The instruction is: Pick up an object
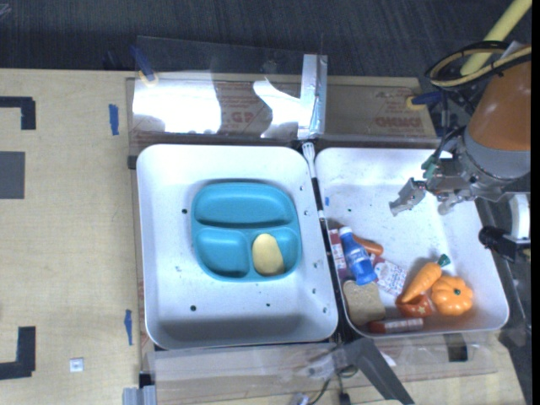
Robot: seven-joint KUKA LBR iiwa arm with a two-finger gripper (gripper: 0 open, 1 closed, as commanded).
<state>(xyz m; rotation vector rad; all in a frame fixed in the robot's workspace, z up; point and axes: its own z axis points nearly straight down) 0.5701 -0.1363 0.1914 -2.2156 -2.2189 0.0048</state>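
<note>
- Readable writing: faint reddish print on the brown cardboard [380, 112] behind the bins, too blurred to spell out; the labels on the small packets in the right bin [371, 180] cannot be read either.
- Two shallow white bins sit side by side on the worktop [59, 251]; the left bin [160, 226] carries one blue sectioned tray [232, 218].
- One pale yellow lemon-like object [268, 254] lies in the tray's lower right compartment.
- In the right bin, the pickable things are heaped toward its near edge: one blue bottle [359, 261] with a white cap, one toy carrot [419, 283], one small orange pumpkin [451, 296] touching the carrot, one tan sponge-like block [364, 303], one red marker-like stick [396, 326] along the near rim.
- A second small orange piece [369, 246] lies just beside the bottle; what it is cannot be made out.
- White and red packets under and beside the bottle overlap, so their count is unclear.
- The pincer [413, 194] hangs over the bare far part of the right bin, well apart from the heap, its fingers spread and nothing between them.
- The arm [499, 129], with its orange band, is cut off by the right side of the view.
- Blue tape strips [113, 118] mark the worktop; a clear glossy sheet [219, 99] behind the left bin glares white.
</note>
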